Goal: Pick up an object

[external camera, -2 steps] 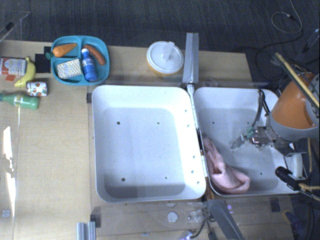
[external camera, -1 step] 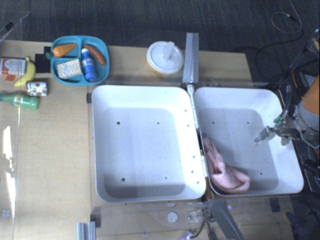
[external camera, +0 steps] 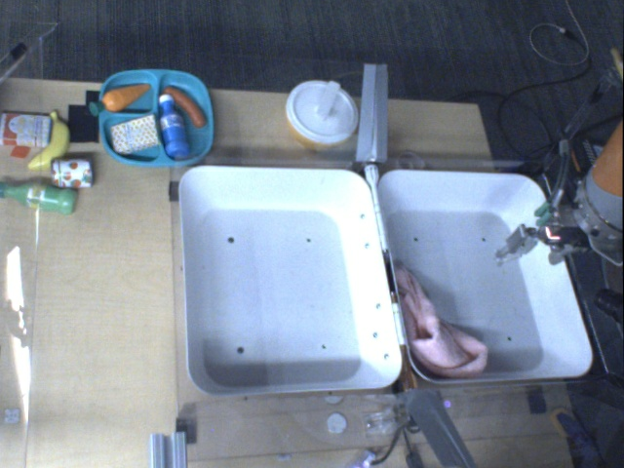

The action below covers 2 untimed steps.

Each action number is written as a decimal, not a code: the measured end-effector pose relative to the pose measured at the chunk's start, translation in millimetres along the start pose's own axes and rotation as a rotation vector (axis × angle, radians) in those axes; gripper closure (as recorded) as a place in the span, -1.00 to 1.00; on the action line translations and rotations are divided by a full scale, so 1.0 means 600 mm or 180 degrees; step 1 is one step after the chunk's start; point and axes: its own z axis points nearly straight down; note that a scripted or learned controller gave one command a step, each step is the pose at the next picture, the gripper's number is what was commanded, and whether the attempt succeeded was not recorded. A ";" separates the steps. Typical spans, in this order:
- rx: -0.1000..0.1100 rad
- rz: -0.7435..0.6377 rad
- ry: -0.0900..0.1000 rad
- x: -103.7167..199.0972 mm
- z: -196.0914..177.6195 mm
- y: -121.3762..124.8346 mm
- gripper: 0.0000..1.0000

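Observation:
A crumpled pink cloth (external camera: 436, 331) lies in the right bin (external camera: 487, 208), against its left wall near the front corner. My gripper (external camera: 527, 238) hangs over the right side of that bin, at the end of the arm coming in from the right edge. It is well to the right of the cloth and farther back, apart from it. Nothing shows in the gripper.
The left bin (external camera: 278, 203) sits beside the right one, with a metal divider post (external camera: 371, 115) behind their seam. Behind the bins stand a white lidded cup (external camera: 322, 112) and a blue tray of toy food (external camera: 158, 117). Small toys (external camera: 49, 169) lie at the far left.

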 end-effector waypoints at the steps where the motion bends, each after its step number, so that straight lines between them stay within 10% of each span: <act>1: 0.0011 0.0528 0.0002 -0.006 -0.016 -0.083 -1.00; 2: 0.0010 0.0038 0.0000 -0.021 -0.035 -0.086 -1.00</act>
